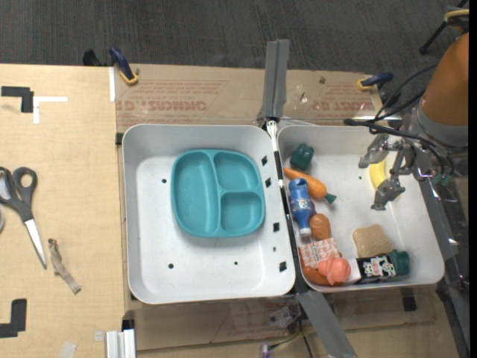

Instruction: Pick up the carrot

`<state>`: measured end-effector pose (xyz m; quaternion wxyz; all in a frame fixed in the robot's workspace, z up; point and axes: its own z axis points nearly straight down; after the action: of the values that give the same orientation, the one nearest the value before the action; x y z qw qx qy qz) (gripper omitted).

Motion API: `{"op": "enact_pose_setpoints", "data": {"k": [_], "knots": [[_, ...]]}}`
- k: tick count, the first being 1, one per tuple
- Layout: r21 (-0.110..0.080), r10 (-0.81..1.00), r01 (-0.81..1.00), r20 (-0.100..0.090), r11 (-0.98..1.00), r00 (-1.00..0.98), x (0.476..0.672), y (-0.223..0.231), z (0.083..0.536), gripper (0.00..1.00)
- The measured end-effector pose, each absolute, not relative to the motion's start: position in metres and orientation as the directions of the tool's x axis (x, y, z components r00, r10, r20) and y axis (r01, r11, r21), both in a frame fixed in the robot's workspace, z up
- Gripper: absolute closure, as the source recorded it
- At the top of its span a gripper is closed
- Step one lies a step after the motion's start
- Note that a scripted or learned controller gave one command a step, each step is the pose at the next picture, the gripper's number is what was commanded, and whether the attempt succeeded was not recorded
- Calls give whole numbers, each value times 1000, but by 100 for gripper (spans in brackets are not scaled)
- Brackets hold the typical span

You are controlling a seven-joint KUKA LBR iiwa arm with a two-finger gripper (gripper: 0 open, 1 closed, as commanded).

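Carrot [308, 181]: we log it against the right bin's [417, 274] left wall, beside the blue bottle [300, 204]. Gripper [389, 174]: jaws apart, empty, hovering right of it, likely mid-approach.

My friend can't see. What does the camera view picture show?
A robot gripper hangs over the right white bin, away from the carrot lying near the bin's left wall beside a blue bottle. The left bin holds a teal divided plate.

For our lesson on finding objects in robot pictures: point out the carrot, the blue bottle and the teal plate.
carrot [308, 182], camera view, middle of its orange body
blue bottle [300, 204], camera view, middle of its body
teal plate [195, 192], camera view, floor of its large left compartment
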<state>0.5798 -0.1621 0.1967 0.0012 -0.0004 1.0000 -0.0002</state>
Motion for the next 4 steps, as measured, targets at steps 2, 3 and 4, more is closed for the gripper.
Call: {"op": "enact_pose_setpoints", "data": {"k": [2,3,4], "knots": [[0,180,180,-6,984,-984,602,-96,94,0],[-1,147,147,-3,989,-989,593,-92,93,0],[-1,658,658,0,753,-753,565,-93,92,0]]}}
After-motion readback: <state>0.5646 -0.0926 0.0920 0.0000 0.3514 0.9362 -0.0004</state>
